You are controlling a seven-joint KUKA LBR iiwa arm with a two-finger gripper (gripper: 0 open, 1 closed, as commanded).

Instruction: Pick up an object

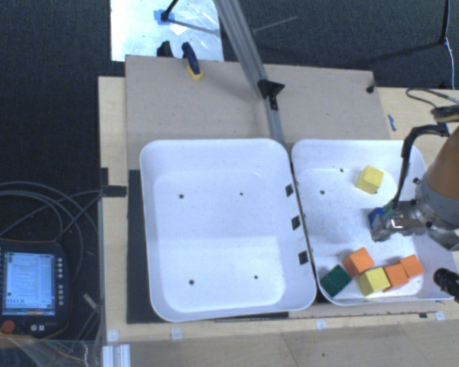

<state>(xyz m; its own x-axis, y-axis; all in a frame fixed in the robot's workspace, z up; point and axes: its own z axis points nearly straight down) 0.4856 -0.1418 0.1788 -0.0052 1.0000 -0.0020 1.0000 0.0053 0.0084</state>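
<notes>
The right bin (321,163) holds several cubes. A yellow cube (369,180) lies alone near its far side. Along the near wall sit a green cube (335,280), an orange cube (359,261), a second yellow cube (373,280) and two more orange cubes (396,274) (411,265). My gripper (384,226) hangs low over the right bin's middle right, between the lone yellow cube and the near cluster. A small blue thing (377,215) shows right at the gripper's tip; I cannot tell whether it is held.
The left bin (157,167) stands beside the right one, with a divider (297,222) between them. A grey pole (245,40) slants over the cardboard behind the bins. A teach pendant (27,285) and cables lie on the floor at the left.
</notes>
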